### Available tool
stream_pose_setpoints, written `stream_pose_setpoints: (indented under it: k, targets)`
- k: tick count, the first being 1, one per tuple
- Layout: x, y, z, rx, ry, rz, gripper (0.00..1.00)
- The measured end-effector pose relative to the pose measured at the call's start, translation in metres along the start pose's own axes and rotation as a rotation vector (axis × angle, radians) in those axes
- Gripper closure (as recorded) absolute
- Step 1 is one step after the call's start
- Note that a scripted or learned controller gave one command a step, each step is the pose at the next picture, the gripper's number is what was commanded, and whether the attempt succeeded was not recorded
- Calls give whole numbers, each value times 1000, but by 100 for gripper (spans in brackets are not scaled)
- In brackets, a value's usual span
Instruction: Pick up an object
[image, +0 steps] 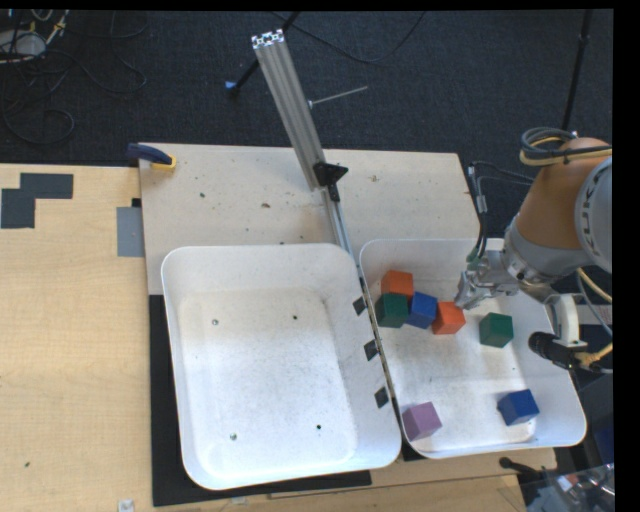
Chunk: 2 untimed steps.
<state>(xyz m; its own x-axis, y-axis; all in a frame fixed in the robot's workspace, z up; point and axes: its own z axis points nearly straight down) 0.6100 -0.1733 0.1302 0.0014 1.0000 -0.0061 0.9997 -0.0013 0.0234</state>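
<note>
Cubes in right bin (560, 425): two orange, two blue, two green, one purple, end effector (470, 292) state unclear.

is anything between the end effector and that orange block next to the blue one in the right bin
Nothing visible stands between them. The end effector sits just above and right of the orange block, which lies against a blue block on its left. A green block lies to its right, apart from it and off the path.
</note>
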Motion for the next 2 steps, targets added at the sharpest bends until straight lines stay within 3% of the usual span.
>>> stream_pose_setpoints:
  k: [1, 2]
  targets:
    - [8, 5, -49, 21, 6, -4, 100]
    - [7, 7, -102, 20, 5, -3, 100]
